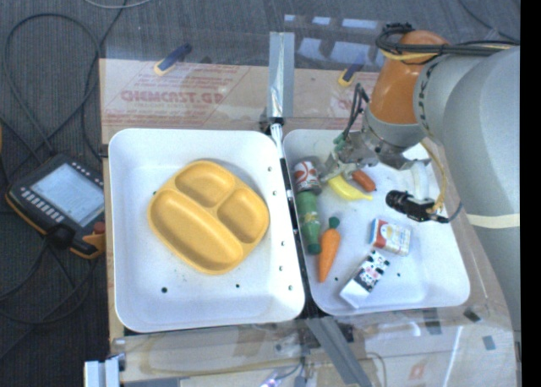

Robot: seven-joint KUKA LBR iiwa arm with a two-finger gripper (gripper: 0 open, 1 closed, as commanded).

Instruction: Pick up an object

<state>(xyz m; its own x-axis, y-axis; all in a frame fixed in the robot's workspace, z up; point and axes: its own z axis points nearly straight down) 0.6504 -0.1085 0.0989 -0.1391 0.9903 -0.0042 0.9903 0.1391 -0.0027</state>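
Two bins on the desk — tool (pixel 342 160) low at the right bin's (pixel 439 280) far edge.
We cannot tell its state; a banana (pixel 349 189) lies just beneath — carrot (pixel 328 250) nearer mid-bin.

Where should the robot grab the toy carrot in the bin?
Probably the carrot is best gripped across its thick orange middle, coming straight down. It lies flat, green top toward the far wall, tip toward the near one. The green bottle crowds its left side, so fingers need care there.

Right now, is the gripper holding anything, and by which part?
Cannot tell. The gripper is low over the toy banana in the right bin; nothing visibly sits in its grasp.
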